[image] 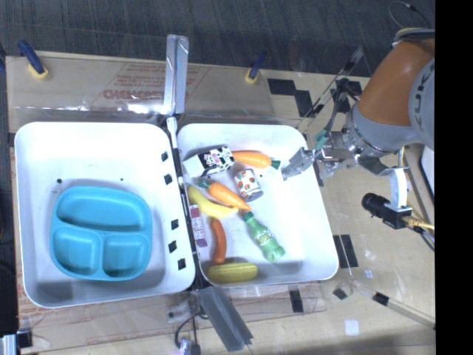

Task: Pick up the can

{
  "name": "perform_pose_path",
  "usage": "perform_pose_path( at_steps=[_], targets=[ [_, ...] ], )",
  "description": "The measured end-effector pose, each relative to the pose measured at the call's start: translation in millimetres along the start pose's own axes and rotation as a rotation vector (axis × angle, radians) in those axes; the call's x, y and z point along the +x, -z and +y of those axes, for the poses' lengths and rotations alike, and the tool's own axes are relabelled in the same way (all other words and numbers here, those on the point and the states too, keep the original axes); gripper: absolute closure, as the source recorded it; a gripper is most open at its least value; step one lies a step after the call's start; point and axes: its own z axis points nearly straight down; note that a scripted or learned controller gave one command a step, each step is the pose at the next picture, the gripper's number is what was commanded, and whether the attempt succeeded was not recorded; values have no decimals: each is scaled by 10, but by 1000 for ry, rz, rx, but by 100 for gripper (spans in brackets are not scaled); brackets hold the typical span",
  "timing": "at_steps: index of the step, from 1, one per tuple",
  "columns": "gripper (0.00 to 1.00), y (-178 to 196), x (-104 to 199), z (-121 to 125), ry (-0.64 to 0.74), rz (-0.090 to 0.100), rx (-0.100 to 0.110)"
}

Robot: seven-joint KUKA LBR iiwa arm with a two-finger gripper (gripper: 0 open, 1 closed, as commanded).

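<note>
Over the right bin's far right rim hangs the gripper [299, 163], and whether it's spread or closed I can't tell; nothing is visibly in it. So the pick hasn't begun, I'd say. Just left of it lies the can [247, 183], a short glossy cylinder on its side, between two smooth orange carrots [253, 158]. Beyond: a green plastic bottle [264, 237], a yellow banana [209, 203], a matte blue tray [101, 232].
</note>
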Motion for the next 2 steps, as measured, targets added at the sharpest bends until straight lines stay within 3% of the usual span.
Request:
perform_pose_path(
  at_steps=[1, 2],
  targets=[
    [0, -1306, 296, 484, -160, 1, 0],
    [0, -1528, 472, 252, -140, -1, -2]
  ],
)
